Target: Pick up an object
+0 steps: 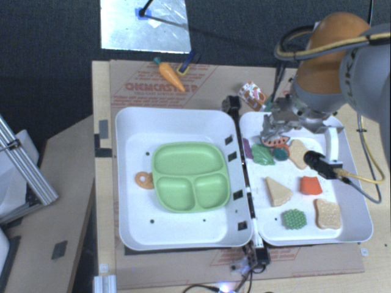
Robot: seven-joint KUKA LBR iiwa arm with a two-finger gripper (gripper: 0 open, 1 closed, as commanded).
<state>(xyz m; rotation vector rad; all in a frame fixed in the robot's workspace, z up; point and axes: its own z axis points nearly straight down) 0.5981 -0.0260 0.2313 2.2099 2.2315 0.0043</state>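
In the right bin (360,227), nearest the camera, lie a green bumpy ball (294,218) and a toast slice (328,213), then a tan wedge (279,191) and an orange-red block (311,185), while the left bin (131,224) holds a green 3-compartment tray (188,176) with a small orange ring (145,180) beside it. Farther back in the right bin, the gripper (273,136) is low over a watermelon slice (276,144) and green leafy pieces (263,155) (whether it is apart or closed, I cannot tell). Beyond the bins, a toy carrot (170,75) and a small printed packet (252,95) rest on the cardboard.
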